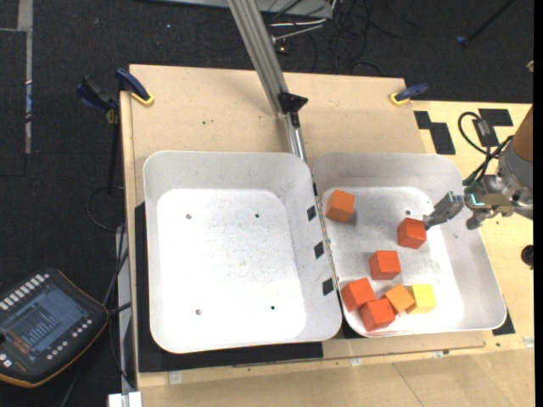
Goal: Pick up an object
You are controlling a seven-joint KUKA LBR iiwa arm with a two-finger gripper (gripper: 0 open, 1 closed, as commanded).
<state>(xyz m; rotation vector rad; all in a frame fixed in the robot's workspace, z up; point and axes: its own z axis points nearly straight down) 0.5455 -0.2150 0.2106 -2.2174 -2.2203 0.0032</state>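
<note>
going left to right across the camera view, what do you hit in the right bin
Orange cube near the bin's left wall → red-orange cube in the middle → red cube near the gripper → small yellow cube → gripper. The clustered cubes at the bin's near edge overlap in order, so they are left out.

Seven blocks (386, 264) lie in the right bin (475, 270).

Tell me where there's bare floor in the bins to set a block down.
The left bin offers open floor wall to wall. In the right bin, the back strip behind the orange cube is free. It's crowded at the front, where four cubes cluster, and by the pincer near the red cube.
</note>
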